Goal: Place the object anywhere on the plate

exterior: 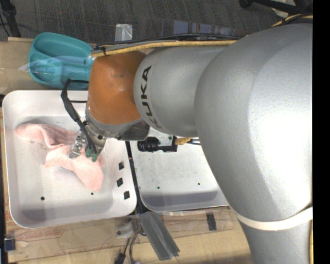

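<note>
A pale pink cloth (71, 158) lies crumpled in the left-hand white bin (22, 202), spread from the bin's upper left corner down toward its middle, with one lobe reaching toward the bin's lower right. The pincer (83, 149) is directly over the cloth's middle fold, its tips down at the fabric; the cloth extends to the left of the pincer and also below and to the right of it. The fingers look close together at the cloth, one metallic and one with a green tip, but whether they are pressed together, spread, or pinching fabric cannot be told from this slanted look. No plate can be made out.

Just above and to the right of the pincer sits the orange band (115, 89) of the arm, and beyond that the large grey arm body (247, 120) covers much of the right side, hiding most of the right-hand white bin (176, 197), whose lower floor and front rim show below and to the right of the pincer. A black cable (69, 106) loops from the wrist down toward the pincer's left side.

Above and to the left of the pincer, outside the bins, a teal plastic scoop-like object (58, 59) rests on the wooden surface (71, 238), well apart from the cloth. The surface's front edge shows below both bins.
</note>
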